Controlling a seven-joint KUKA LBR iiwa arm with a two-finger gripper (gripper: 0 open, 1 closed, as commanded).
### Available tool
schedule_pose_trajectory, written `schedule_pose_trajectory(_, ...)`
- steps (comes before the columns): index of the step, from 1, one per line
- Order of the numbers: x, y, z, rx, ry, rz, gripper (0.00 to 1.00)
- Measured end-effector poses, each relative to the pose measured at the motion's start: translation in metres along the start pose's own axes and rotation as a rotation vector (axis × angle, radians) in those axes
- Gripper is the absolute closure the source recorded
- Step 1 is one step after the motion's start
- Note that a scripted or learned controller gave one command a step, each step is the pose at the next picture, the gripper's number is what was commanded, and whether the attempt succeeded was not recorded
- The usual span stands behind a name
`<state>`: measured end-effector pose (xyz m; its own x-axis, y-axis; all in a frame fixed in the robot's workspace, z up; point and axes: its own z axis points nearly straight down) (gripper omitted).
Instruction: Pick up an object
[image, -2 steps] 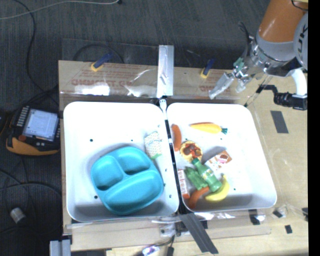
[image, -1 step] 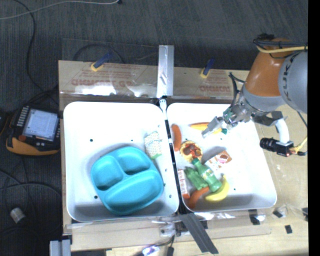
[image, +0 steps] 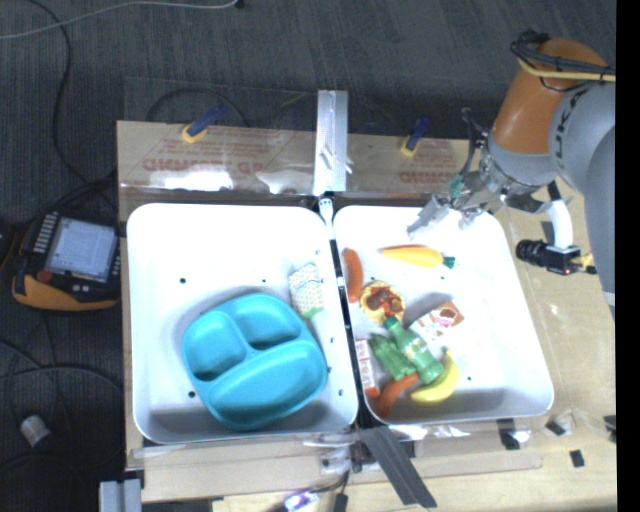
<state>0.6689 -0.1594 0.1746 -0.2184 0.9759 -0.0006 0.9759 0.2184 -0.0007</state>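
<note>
Well, from the overhead camera my claw (image: 443, 208) hangs above the far edge of the right bin (image: 520, 330); whether it is open or closed, I cannot tell. Just below it lies a yellow corn cob (image: 412, 256), and farther toward the near side sits a heap of toy food (image: 408, 350). Off left, a blue divided plate (image: 254, 356) fills the other bin.

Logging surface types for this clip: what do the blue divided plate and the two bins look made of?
Blue divided plate: probably moulded plastic, smooth with a soft sheen, uniform colour. Left bin and right bin: likely thin white plastic, glossy, with rounded formed corners.
</note>
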Motion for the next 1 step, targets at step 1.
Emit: schedule_pose_trajectory(1, -0.0127, -0.0027, 0.0788, -0.001, -0.001, -0.025, 0.00)
